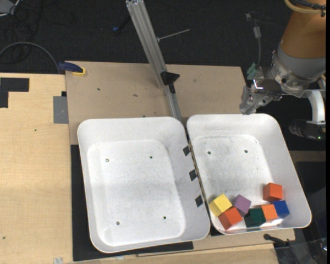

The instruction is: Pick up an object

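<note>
At the right bin's (286,147) near corner, small stiff, probably light blocks (247,209) huddle touching; you'd pinch the red one (273,191) by flat sides; gripper's (252,104) state can't tell.

Two white bins (99,131) hold seven small blocks (241,203).

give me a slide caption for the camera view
End effector poised above the far rim of the right bin, with coloured blocks clustered in its near corner.

Right bin (231,126) floor open except 7 blocks (252,207) packed tight in near corner.
</note>
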### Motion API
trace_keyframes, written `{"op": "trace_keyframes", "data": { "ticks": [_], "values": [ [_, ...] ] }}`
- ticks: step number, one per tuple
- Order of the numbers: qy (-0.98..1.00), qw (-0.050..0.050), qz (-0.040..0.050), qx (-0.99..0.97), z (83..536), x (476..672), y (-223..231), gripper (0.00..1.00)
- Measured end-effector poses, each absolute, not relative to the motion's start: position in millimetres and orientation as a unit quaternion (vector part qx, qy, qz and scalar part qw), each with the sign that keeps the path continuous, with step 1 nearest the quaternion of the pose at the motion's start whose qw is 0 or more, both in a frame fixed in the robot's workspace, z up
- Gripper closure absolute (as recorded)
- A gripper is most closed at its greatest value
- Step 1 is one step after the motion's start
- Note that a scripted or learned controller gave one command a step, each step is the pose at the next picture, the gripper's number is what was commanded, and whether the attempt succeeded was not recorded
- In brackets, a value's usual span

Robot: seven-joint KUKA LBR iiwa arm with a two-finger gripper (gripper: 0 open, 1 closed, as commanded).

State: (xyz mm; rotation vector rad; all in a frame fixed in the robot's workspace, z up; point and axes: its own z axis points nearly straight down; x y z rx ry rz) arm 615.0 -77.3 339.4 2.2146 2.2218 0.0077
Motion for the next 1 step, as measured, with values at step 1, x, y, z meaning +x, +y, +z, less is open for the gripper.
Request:
{"op": "trace_keyframes", "data": {
  "ticks": [1],
  "values": [
    [0.709,0.003,0.0031,0.705,418.8,666.8,-34.3,1.0]
  ]
}}
